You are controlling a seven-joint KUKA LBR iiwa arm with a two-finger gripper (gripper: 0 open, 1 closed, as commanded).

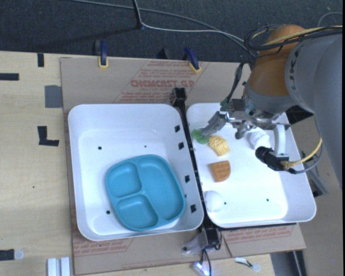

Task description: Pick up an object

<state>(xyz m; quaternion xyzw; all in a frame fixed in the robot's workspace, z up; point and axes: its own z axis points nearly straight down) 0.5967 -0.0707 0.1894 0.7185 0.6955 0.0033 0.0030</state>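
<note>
White plastic bins, two: left bin (pixel 80 154) is holding one blue three-compartment tray (pixel 144 191); right bin (pixel 276 206) is holding one ridged yellow piece (pixel 219 145), one tan waffle-textured piece (pixel 220 171), one green piece (pixel 200 135); gripper (pixel 230 125) is hovering, fingers spread, gripping nothing.

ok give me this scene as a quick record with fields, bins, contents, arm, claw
left bin: shallow white bin holding a blue plastic divided plate
right bin: shallow white bin holding a green soft item, a yellow ridged corn-like piece, an orange-brown waffle-like piece, a small white object
arm: grey with orange band, over the right bin
claw: above the right bin's far side, near the yellow piece
</note>
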